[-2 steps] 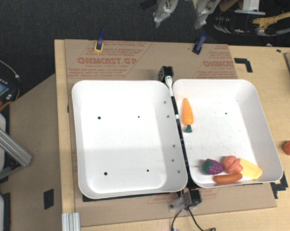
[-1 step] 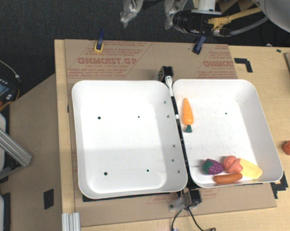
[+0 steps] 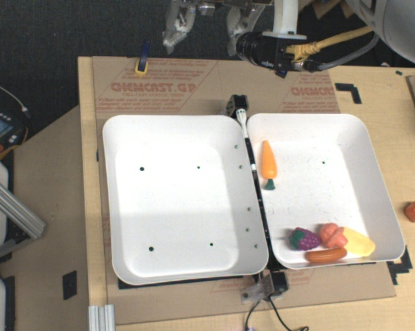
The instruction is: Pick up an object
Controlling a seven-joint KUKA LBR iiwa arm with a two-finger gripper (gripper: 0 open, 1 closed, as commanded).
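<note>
Gripper [image 3: 206, 29] up at 12 o'clock, beyond the far edge of the bench [image 3: 97, 150], over dark floor. 2 fingers [image 3: 174, 32] spread wide apart, pointing down, nothing between them. Arm [image 3: 393, 9] entering from 1 o'clock, with a black cable bundle and a tan hose just beside the wrist.

2 white bins side by side on brown cardboard. Left bin [image 3: 118, 198] bare, only 4 small dark dots on its floor. Right bin [image 3: 373, 157] holding 5 toy foods. Carrot [image 3: 268, 159], orange with a green stub, near the bin's 9 o'clock edge, just beside the divider, lying lengthwise with the stub toward 6 o'clock. Clustered at the bin's 6 o'clock corner: purple grapes [image 3: 304, 239] at the cluster's 9 o'clock, pink piece [image 3: 333, 235] in the middle, yellow piece [image 3: 359, 243] at 3 o'clock touching the pink one, red sausage [image 3: 325, 255] across the front, touching the grapes. Carrot well apart from the cluster.

Outside the bins: small orange thing [image 3: 413, 212] at 3 o'clock on the bench edge; blue and yellow clip [image 3: 143, 61] at 11 o'clock on the cardboard's far edge. All foods well apart from the gripper.
</note>
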